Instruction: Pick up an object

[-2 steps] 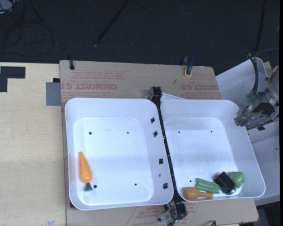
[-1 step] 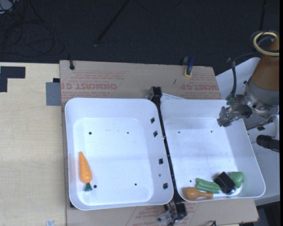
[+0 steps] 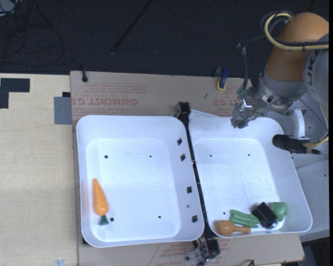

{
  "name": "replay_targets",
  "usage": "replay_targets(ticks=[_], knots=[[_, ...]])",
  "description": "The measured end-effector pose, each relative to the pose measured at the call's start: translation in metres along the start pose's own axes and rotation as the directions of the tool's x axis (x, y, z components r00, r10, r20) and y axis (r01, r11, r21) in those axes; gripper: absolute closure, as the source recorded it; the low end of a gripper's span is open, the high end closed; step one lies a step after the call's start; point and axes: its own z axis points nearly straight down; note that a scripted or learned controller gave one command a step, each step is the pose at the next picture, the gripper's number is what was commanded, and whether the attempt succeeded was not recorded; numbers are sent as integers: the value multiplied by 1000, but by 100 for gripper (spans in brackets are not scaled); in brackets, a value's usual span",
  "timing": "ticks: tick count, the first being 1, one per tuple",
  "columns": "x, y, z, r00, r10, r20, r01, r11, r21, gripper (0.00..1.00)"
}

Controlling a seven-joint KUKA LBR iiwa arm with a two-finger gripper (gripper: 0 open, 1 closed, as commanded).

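Above the right bin's [image 3: 299, 201] far rim: pincer [image 3: 240, 118] hanging with nothing visibly in it, finger state impossible to tell; pickup not yet begun, with gourd [image 3: 232, 228], green vegetables [image 3: 243, 218], black block [image 3: 265, 214] well below it, carrot [image 3: 100, 198] far down-left.
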Motion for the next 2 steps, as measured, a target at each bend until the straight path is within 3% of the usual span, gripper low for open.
replay_targets(ticks=[1,2], knots=[[61,0,-119,1000,0,1,0,1000,-10,100],[-15,-62,-157,1000,16,5,-16,1000,2,100]])
